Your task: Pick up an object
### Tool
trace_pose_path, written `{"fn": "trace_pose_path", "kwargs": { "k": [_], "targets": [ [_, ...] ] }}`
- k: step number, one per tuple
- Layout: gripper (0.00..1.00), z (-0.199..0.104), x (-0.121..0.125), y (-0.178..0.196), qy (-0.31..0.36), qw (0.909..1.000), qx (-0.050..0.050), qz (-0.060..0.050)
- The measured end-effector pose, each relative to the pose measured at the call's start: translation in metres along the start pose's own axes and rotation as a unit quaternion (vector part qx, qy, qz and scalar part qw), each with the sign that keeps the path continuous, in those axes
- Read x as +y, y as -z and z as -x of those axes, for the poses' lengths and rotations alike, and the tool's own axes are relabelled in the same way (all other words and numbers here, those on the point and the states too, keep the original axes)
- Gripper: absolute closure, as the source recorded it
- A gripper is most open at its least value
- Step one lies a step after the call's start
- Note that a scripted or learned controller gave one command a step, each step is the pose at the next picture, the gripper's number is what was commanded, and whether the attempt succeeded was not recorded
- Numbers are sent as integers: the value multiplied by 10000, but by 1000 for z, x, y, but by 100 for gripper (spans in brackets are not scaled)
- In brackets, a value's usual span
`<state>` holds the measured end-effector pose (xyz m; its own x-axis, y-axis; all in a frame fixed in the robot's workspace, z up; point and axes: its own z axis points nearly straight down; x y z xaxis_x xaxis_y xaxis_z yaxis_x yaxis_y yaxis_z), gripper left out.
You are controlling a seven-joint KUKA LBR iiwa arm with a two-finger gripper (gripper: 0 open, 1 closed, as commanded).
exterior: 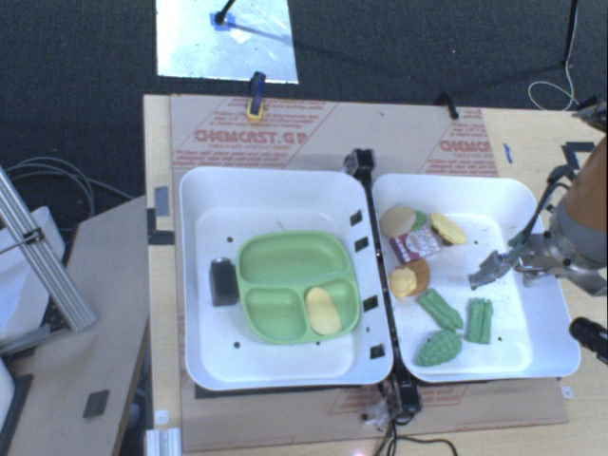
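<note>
Lowest in your frame, the green bumpy toy [439,348] lies in the right bin [546,350]. You see the gripper [491,271] just above the green stalks [479,320], slightly parted, holding nothing; toys sit left of it.

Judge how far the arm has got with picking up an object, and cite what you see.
Done: the gripper has reached into the right bin. In hand: nothing shows between its fingers; it hangs over bare floor, right of the red packet and above the green stalks. Left: closing on an item and lifting it. A yellow piece already lies in the green tray.
</note>
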<state>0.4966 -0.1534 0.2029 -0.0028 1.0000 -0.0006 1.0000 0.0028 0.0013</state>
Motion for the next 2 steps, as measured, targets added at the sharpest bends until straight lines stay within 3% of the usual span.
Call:
{"fn": "trace_pose_path", "kwargs": {
  "k": [1,2],
  "targets": [
    [0,34,8,249,8,9999,-41,105],
    [0,-24,-4,242,34,10000,6,14]
  ]
}}
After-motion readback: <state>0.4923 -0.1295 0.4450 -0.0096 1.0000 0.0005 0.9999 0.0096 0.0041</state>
